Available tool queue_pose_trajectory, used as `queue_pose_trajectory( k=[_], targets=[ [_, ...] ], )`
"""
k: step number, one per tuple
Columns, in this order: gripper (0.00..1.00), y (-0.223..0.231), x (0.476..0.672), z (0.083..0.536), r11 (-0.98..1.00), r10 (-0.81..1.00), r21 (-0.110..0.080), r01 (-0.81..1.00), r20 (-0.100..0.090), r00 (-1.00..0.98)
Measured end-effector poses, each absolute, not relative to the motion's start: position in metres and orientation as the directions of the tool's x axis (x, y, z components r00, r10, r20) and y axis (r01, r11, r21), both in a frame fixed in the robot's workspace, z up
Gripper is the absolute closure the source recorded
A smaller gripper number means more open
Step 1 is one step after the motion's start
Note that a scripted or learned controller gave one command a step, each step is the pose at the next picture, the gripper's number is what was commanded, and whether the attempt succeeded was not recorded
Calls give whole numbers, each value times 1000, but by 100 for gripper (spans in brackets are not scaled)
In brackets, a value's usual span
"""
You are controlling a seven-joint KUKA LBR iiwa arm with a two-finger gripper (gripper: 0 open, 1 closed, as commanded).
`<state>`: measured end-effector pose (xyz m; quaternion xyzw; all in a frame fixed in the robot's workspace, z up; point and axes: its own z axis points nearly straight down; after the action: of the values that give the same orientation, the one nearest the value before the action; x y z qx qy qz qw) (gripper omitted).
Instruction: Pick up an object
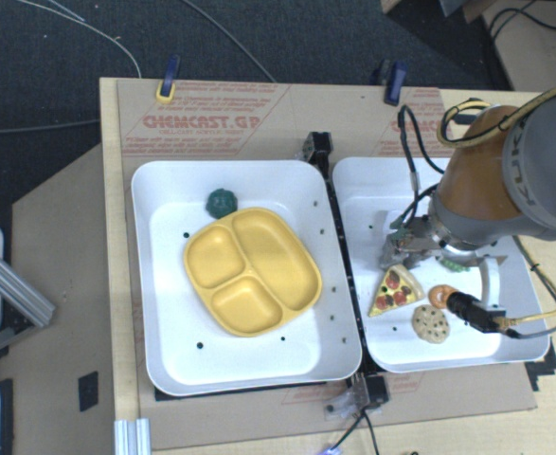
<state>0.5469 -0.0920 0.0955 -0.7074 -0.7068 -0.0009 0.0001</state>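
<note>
Two white bins sit on the desk. Jaws [403,247] hang at centre right, just above the pizza slice [394,291]; I can't tell their state. Cookie [431,324] lower right.

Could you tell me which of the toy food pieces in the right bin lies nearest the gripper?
The pizza slice: its tip lies just below the gripper, while the doughnut and the cookie lie farther off.
</note>
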Motion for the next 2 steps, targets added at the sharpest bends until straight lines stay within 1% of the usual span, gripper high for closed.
queue_pose_trajectory(
  k=[1,2],
  targets=[
    [100,-95,552,139,1,1000,5,1000,-2,-1],
    [100,-98,555,203,1,1000,6,1000,-2,-1]
  ],
)
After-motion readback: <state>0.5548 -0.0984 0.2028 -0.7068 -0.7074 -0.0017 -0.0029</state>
